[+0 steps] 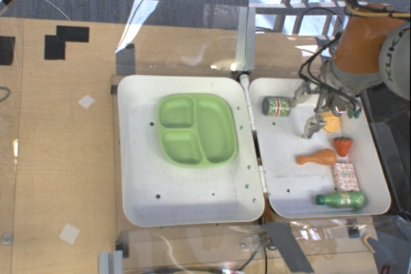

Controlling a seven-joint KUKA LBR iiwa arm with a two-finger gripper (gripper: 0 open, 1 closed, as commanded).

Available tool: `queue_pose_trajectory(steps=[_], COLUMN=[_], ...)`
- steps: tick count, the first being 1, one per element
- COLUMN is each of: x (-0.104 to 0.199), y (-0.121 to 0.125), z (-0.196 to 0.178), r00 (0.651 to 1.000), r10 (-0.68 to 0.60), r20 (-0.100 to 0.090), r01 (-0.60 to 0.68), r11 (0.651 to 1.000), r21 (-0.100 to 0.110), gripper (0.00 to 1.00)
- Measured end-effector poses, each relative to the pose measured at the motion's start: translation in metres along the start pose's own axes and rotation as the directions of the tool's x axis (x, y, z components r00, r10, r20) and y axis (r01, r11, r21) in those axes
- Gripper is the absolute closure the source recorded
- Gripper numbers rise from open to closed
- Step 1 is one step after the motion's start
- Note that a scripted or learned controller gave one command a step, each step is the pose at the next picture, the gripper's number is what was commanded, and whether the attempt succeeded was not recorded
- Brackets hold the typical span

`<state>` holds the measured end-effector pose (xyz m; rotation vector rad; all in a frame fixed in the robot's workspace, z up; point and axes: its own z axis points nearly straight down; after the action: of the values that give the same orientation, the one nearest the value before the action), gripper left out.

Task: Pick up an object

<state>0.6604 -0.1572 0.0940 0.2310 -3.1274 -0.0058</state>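
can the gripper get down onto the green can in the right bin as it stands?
Probably yes. The green can lies on its side alone at the right bin's far left, nothing touching it; the gripper hangs just beside it, over the yellow toy.

left bin [138, 202]: divided plate [196, 129] | right bin [282, 196]: can [277, 106], drumstick [316, 157], bottle [340, 200]

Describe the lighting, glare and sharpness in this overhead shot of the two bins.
Camera view: soft, even light, with a faint shadow along the near inside wall of the left shallow white bin; bright glare on the clear plastic sheet behind the bins and on the upright metal divider post; the green three-compartment plate is reasonably sharp; the tool and the small yellow object beside it look blurred, detail unreadable.
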Motion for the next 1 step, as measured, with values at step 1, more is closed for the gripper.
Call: queue_pose_trajectory(steps=[1], x=[-0.0085], y=[-0.0009], z=[-0.0252], r00=[1.000], r10=[-0.006], r20=[0.028], r01=[0.006], r11=[1.000], r21=[0.011], gripper=[1.00])
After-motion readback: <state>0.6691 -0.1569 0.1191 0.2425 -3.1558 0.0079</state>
